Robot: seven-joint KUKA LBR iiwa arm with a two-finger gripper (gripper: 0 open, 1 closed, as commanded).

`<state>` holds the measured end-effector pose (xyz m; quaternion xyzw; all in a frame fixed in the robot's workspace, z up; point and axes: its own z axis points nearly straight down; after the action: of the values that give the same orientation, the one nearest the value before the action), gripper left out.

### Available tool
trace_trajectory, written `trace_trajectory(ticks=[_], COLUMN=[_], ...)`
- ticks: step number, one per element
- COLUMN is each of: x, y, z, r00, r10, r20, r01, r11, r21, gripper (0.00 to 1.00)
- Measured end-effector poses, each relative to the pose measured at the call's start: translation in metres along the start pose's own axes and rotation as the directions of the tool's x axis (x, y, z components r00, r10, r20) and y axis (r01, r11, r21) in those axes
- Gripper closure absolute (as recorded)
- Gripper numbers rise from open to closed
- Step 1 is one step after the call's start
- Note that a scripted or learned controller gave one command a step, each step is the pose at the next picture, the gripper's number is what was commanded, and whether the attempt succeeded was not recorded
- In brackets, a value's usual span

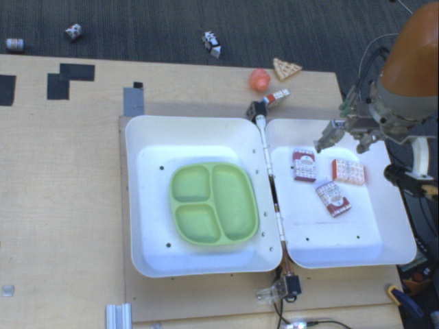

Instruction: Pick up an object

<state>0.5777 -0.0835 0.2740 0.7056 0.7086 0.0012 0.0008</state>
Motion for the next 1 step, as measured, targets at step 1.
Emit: trace_trajectory(ticks=[1], x=[-0.0512], y=[-0.0065], z=[0.0766], r00=[1.0], r10=[0.003], r20=[0.001], r01=[-0.003], r11=[1.0], r21=[0.002], gripper=[0.0])
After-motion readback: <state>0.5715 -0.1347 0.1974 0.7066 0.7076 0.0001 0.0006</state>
